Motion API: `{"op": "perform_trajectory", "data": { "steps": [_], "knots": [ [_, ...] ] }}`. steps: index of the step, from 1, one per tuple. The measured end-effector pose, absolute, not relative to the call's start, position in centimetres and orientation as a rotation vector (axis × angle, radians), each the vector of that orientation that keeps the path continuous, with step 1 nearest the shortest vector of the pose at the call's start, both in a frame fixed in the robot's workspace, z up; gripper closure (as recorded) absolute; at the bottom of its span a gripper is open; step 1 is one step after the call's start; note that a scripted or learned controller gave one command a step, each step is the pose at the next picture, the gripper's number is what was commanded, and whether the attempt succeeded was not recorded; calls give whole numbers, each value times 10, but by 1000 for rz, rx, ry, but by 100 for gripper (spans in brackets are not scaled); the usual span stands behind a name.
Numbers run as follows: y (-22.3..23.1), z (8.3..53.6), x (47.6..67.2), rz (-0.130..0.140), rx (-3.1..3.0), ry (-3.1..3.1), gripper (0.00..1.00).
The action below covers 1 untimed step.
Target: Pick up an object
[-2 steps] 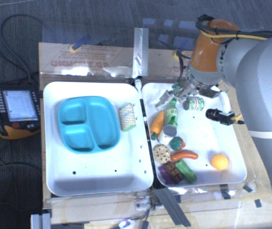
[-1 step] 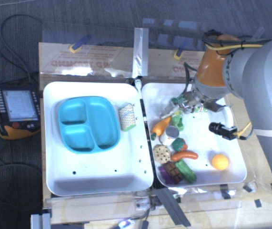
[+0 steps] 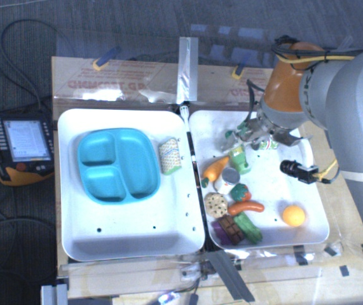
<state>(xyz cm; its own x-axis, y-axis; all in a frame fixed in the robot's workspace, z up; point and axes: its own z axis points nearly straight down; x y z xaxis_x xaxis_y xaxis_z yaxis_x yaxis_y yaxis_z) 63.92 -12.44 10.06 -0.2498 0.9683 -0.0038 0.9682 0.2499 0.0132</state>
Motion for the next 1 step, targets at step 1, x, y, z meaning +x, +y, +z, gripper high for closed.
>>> {"op": "perform_trajectory", "data": {
  "steps": [1],
  "knots": [
    [-69, 227, 669, -3, 1964, 2450, 100]
  ]
}}
